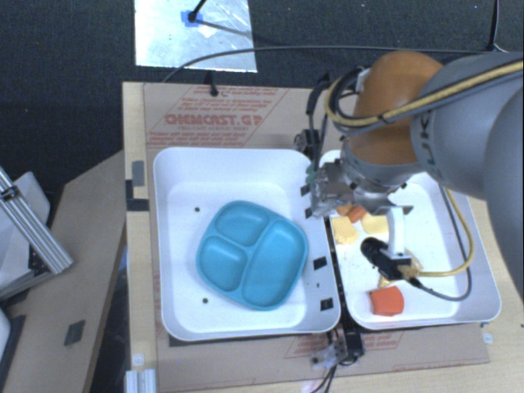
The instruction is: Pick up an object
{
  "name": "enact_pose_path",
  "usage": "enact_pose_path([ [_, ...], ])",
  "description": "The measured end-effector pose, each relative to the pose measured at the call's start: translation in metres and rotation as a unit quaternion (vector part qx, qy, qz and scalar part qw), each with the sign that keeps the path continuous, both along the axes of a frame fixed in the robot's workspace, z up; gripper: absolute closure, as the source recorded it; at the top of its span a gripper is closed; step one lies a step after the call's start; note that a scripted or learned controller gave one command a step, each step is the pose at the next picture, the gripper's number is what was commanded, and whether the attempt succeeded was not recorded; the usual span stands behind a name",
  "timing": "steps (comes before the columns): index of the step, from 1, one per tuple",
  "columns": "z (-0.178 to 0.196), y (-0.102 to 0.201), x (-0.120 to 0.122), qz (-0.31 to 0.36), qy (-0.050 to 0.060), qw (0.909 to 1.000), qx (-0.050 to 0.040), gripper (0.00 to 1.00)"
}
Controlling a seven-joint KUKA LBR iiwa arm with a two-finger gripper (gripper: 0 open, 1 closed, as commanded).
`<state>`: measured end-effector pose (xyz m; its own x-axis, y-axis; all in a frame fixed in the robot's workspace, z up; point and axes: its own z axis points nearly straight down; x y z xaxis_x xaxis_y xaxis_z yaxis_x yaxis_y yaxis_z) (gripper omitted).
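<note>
Crowding is the main risk: the gripper [323, 193] hangs right over the line where the two bins meet, in the middle of the frame. If it comes down there it could strike the rims instead of reaching anything loose. Whether it is open or closed cannot be told from this angle, as the wrist hides it from above, and nothing can be seen held in it.

The nearest candidates lie just to the right of it and slightly lower in the frame, in the upper left corner of the right bin [483, 293]: a small orange piece [356, 214] and two pale yellow pieces [345, 232]. They sit close together and close to the bin wall, so a grab there may catch two at once, push one against the wall, or close on nothing.

An orange block [387, 301] lies on its own toward the lower middle of that bin, well apart from the gripper, and looks like the easier target.

The blue plate [252, 255] fills the centre of the left bin [164, 219], to the lower left of the gripper. It is wide and shallow, so it would likely slip from a pinch on its rim
</note>
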<state>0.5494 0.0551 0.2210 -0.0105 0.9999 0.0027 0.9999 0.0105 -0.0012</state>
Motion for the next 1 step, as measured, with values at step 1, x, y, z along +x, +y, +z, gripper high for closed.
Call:
enact_pose_path([
  [1, -0.0080, 0.0507, -0.0217, 0.000, 0.000, 1.0000, -0.0002, 1.00],
])
